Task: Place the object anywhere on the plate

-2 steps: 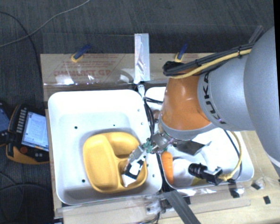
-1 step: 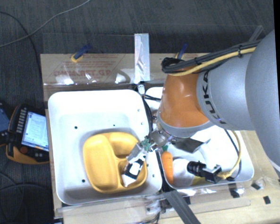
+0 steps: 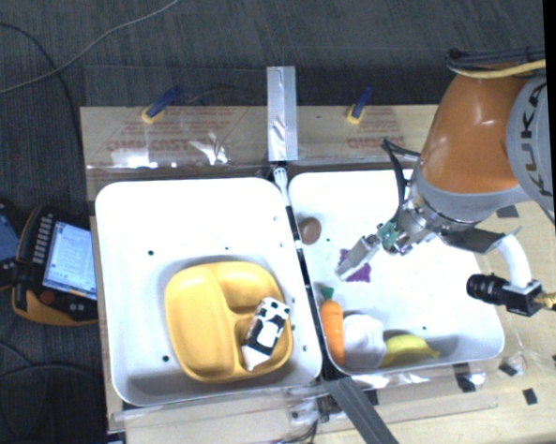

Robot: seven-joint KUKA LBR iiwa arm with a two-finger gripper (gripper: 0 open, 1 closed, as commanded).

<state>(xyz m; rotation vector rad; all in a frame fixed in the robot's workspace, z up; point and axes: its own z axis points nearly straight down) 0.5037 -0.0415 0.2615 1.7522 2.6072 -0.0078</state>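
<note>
A yellow divided plate (image 3: 209,314) lies in the left bin (image 3: 133,225). A black-and-white toy (image 3: 266,328) rests in the plate's right compartment, near its rim. My gripper (image 3: 360,255) hangs over the right bin (image 3: 447,215), reaching in from the right, its tip just above a small purple object (image 3: 358,273). Nothing shows between its fingers. An orange carrot (image 3: 331,328), a white object (image 3: 363,338) and a yellow banana (image 3: 407,348) lie along the right bin's front edge. A small brown object (image 3: 309,229) sits near the divider.
The bins' shared wall (image 3: 294,253) runs between plate and gripper. A tablet and orange controller (image 3: 51,268) lie left of the bench. The arm's orange band (image 3: 484,133) looms over the right bin's far corner. A black camera part (image 3: 498,289) sticks out at the right.
</note>
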